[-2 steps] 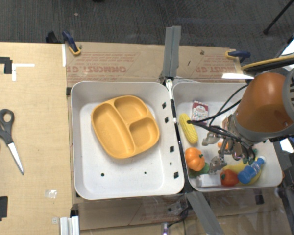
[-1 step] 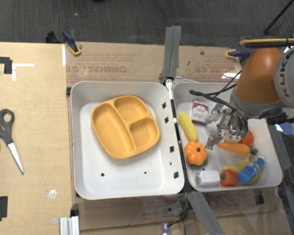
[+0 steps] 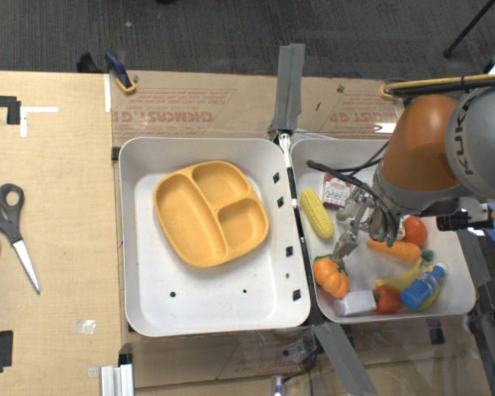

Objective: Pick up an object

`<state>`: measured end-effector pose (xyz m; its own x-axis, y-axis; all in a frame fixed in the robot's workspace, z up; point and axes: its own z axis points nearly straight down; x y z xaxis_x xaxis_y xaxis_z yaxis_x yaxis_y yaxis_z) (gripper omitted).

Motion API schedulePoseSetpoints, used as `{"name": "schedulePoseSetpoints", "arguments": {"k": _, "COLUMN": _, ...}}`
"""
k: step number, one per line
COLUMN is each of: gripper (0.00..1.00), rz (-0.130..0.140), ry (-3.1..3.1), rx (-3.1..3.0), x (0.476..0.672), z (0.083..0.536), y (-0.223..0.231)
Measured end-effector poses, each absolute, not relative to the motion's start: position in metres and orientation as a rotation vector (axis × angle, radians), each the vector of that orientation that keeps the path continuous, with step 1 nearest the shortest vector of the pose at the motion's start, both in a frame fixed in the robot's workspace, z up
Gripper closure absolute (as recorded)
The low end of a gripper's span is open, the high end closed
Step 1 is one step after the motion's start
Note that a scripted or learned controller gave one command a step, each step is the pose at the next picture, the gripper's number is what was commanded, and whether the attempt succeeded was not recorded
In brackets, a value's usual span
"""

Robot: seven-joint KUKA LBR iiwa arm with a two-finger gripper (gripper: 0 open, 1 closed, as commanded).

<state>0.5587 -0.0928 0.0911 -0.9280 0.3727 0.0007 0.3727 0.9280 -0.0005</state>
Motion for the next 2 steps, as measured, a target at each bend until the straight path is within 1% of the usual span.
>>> {"name": "schedulePoseSetpoints", "arguments": {"k": 1, "gripper": 0.0, "rz": 0.001, "ry": -3.101, "rx": -0.516, "x": 0.58, "z": 0.092, "y": -0.1}}
{"name": "schedulePoseSetpoints", "arguments": {"k": 2, "gripper": 0.0, "rz": 0.001, "ry": -3.094, "rx": -0.542, "x": 0.558, "z": 0.091, "y": -0.107}}
